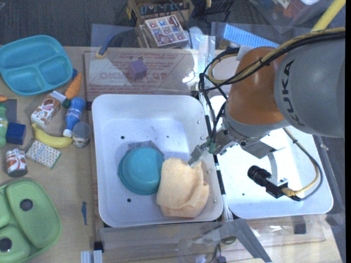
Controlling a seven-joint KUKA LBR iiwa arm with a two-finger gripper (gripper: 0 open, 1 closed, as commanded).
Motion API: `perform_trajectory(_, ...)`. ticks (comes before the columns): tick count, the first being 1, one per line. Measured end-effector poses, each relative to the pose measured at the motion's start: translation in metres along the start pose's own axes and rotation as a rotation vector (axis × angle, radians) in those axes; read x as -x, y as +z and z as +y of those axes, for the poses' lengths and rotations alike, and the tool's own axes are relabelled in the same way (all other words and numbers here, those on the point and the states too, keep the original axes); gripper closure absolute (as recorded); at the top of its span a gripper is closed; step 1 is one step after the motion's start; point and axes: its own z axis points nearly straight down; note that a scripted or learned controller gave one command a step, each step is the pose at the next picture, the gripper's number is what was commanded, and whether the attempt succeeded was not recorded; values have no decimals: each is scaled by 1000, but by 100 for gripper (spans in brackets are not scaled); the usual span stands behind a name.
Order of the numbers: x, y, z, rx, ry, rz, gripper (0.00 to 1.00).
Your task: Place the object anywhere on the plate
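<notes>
A round teal plate [141, 170] lies in the left bin [109, 114], near its front. A crumpled yellow cloth [182, 188] lies beside the plate on its right, touching its rim, in the bin's front right corner. A small grey piece [140, 145] pokes out from behind the plate. My gripper [198, 154] hangs low over the cloth's upper right edge, close to the wall between the bins. The grey and orange arm [258, 97] reaches in from the right over the right bin [321, 201].
On the table left of the bins lie a teal divided tray [35, 64], a banana [50, 137], a blue bottle [73, 115], a small carton [46, 108], a can [16, 161] and a green tray [24, 221]. A clear panel [140, 73] stands behind the left bin.
</notes>
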Motion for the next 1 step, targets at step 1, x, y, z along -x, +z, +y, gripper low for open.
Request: perform_trajectory(1, 0, 0, 0, 0, 0, 0, 0)
